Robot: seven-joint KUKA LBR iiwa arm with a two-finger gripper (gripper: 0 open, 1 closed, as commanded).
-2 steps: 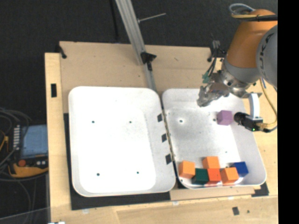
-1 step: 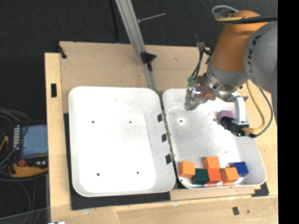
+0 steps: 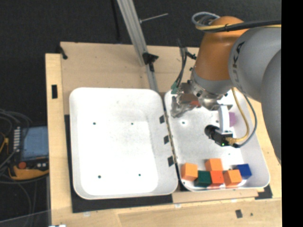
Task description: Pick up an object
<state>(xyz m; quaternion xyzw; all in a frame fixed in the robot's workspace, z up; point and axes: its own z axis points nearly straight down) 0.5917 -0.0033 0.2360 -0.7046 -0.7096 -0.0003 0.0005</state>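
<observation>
A pale wooden bench [image 3: 109, 65] sits on a dark floor [image 3: 47, 13]. A slanted metal pole [image 3: 135, 32] rises from behind the bench toward the top edge. To the left lie a blue box [image 3: 34, 142] and tangled cables [image 3: 12, 122] (an orange-yellow piece sits just below them).

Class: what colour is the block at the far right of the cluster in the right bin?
Blue block, camera view.

End effector [image 3: 179, 106] hangs over the right bin's [image 3: 199, 131] far-left corner; coloured blocks [image 3: 215, 172] clustered along its near edge.
</observation>
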